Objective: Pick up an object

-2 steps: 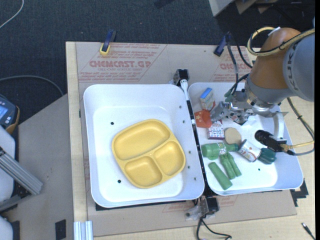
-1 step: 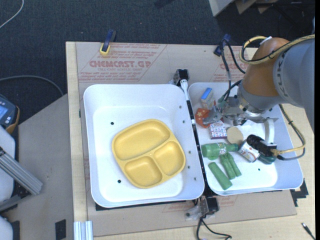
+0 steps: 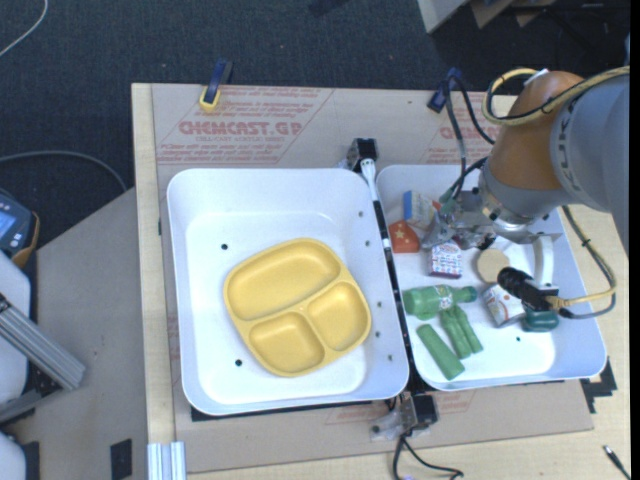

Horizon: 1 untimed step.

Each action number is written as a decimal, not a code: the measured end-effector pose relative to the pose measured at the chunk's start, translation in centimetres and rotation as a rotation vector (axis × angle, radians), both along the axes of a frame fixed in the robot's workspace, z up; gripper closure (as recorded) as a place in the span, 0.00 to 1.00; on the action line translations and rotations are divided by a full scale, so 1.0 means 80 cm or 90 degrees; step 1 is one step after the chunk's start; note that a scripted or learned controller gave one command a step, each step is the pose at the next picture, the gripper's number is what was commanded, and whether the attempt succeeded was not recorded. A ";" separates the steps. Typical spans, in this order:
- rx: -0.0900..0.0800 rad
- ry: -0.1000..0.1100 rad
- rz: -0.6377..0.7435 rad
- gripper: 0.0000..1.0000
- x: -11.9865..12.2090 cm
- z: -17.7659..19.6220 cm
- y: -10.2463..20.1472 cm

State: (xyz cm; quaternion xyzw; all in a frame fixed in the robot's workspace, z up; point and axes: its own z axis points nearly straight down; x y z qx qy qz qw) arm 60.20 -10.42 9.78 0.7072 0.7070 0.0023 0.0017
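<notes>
A black clamp (image 3: 418,408) at the table's near edge pins 2 white bins together. In the right bin (image 3: 520,376), the gripper (image 3: 462,226) hangs low over clutter toward the far edge, apparently seeking a pick; whether it is open or closed cannot be told. A red-and-white packet (image 3: 445,260) lies just beside it, a green bottle (image 3: 440,300) nearer. A yellow plate (image 3: 297,306) sits in the left bin (image 3: 200,218).
</notes>
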 end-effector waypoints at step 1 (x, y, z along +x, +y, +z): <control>-0.002 -0.002 0.001 1.00 0.005 0.079 0.007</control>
